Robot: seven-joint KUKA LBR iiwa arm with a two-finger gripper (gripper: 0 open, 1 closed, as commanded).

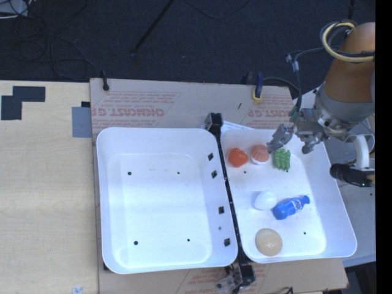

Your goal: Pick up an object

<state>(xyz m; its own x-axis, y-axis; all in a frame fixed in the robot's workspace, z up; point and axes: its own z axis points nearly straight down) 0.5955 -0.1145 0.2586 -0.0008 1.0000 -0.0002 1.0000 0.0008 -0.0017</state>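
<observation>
The right bin [334,216] holds several small things. An orange-red piece [237,157] and a salmon-and-white round piece [260,154] lie near its far edge, with a green leafy piece [282,159] just to their right. Lower down lie a white egg-like ball [265,199], a blue bottle [290,206] and a tan round piece [268,241]. My gripper [293,138] hangs over the bin's far right part, just above the green piece, with its fingers spread and nothing between them.
The left bin [113,225] stands beside the right one, parted from it by a black divider with clips [222,188]. Both rest on a cardboard sheet [153,106] on the bench.
</observation>
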